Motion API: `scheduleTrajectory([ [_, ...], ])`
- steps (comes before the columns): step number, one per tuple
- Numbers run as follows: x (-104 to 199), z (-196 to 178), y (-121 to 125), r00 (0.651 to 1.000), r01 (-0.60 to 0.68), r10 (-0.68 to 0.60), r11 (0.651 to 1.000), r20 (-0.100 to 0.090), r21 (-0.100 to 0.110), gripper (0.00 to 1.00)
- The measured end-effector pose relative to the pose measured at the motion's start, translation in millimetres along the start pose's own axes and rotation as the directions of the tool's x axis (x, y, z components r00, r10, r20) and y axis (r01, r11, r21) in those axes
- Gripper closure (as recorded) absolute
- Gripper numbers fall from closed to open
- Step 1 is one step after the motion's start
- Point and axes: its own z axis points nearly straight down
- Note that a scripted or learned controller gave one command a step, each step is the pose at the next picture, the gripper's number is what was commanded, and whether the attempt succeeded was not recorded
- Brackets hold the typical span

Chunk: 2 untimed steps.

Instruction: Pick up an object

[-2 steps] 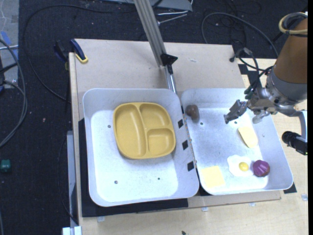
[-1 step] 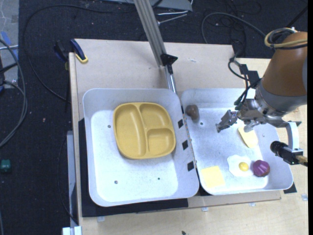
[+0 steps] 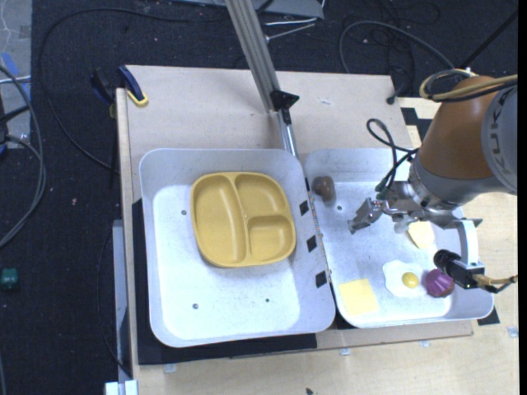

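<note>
My gripper [image 3: 362, 218] hangs over the middle of the right bin [image 3: 350, 167], its dark fingers pointing left and down, with nothing visible between them. A small brown lump [image 3: 324, 188] lies up and to the left of it, near the bin's left wall. A yellow cheese square [image 3: 359, 296] rests at the bin's front left. A fried egg [image 3: 403, 279] and a purple piece [image 3: 438, 283] lie at the front right. A pale yellow piece [image 3: 421, 235] sits partly under the wrist.
The left bin [image 3: 165, 295] holds a yellow divided plate [image 3: 244, 218]. A metal pole [image 3: 257, 48] slants down to the bins' shared edge. The grey arm with its orange band [image 3: 461, 142] enters from the right, with cables around the wrist.
</note>
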Motion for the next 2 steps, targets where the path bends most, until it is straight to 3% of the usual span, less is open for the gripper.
scheduleTrajectory([
  [1,4,63,1,1.0,0.0,0.0,1.0,0.0,0.001,0.0],
  [2,4,50,2,1.0,-0.001,0.001,1.0,0.0,-0.003,1.0],
])
